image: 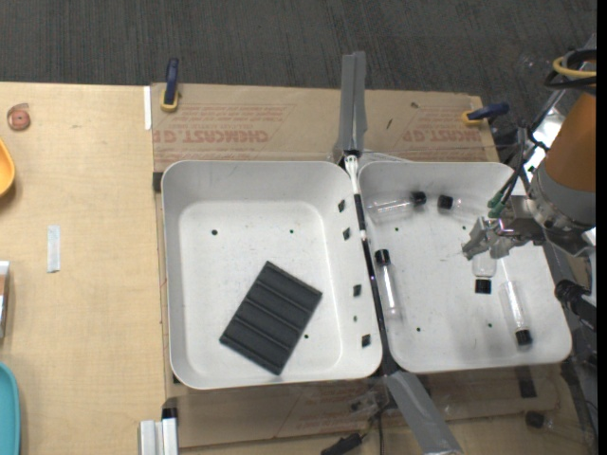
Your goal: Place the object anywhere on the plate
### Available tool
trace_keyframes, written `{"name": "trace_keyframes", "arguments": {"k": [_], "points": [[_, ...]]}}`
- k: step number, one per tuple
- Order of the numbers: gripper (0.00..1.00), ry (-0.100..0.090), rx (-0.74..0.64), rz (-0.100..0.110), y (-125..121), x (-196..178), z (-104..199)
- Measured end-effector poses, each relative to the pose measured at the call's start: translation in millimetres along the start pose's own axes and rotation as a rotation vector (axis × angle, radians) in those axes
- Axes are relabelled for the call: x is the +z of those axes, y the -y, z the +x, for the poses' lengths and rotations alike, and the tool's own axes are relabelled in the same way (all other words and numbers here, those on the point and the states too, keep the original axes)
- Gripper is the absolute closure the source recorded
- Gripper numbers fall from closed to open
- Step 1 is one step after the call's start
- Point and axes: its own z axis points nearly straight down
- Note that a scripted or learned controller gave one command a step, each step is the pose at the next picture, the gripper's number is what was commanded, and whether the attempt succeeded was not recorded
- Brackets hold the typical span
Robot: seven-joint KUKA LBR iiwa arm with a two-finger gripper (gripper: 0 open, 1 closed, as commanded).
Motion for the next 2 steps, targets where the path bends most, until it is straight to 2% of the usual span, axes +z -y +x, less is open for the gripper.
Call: {"name": "trace_keyframes", "arguments": {"k": [1, 2], "points": [[1.0, 0.002, 0.353, 0.005, -39, 41, 87], [1.0, 0.003, 0.304, 0.003, -69, -15, 152]]}}
